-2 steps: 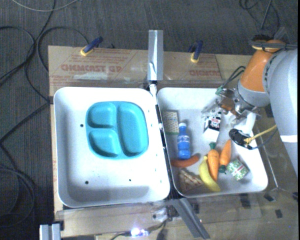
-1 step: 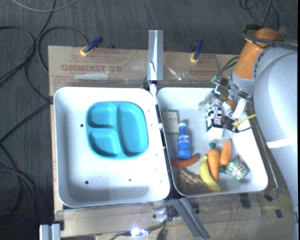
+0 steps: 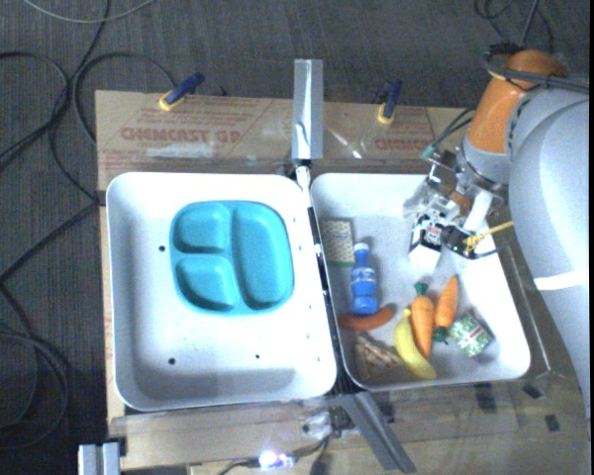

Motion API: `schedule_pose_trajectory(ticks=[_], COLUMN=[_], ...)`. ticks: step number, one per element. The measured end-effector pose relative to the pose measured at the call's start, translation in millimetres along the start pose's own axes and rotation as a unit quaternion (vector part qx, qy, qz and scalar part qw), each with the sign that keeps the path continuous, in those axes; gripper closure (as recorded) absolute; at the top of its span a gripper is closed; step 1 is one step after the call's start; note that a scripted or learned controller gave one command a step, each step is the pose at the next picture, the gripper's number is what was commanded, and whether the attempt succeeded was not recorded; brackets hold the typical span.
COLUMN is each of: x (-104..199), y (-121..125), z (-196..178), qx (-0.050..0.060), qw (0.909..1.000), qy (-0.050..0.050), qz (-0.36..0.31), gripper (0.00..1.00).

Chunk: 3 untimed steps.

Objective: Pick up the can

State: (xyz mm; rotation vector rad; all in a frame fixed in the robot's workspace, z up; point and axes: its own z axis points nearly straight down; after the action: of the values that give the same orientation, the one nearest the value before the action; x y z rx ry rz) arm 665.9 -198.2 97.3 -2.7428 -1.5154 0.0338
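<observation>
The arm (image 3: 559,196) runs off the right edge, so most of its bulk is cut away. The gripper (image 3: 438,228) is a small cluster of dark and white parts — whether its fingers stand open or closed is too fine to tell. The can (image 3: 469,334) is tiny; its label cannot be read. A brown thing (image 3: 376,356) at the near wall is partly covered by the banana (image 3: 410,346) — unidentifiable. A cable (image 3: 10,295) leaves the left edge.
</observation>
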Motion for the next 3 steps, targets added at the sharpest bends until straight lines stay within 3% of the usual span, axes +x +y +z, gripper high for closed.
schedule_pose_trajectory(ticks=[1,2,3], x=[0.2,-15.0,36.9], y=[-1.0,-22.7,-41.6], z=[0.8,6.8,6.1], qx=[0.002,-0.011,-0.009], qw=[1.0,0.9665,0.9273], qy=[0.0,0.014,0.01], qz=[0.0,0.256,0.374], gripper=[0.0,0.0,0.0])
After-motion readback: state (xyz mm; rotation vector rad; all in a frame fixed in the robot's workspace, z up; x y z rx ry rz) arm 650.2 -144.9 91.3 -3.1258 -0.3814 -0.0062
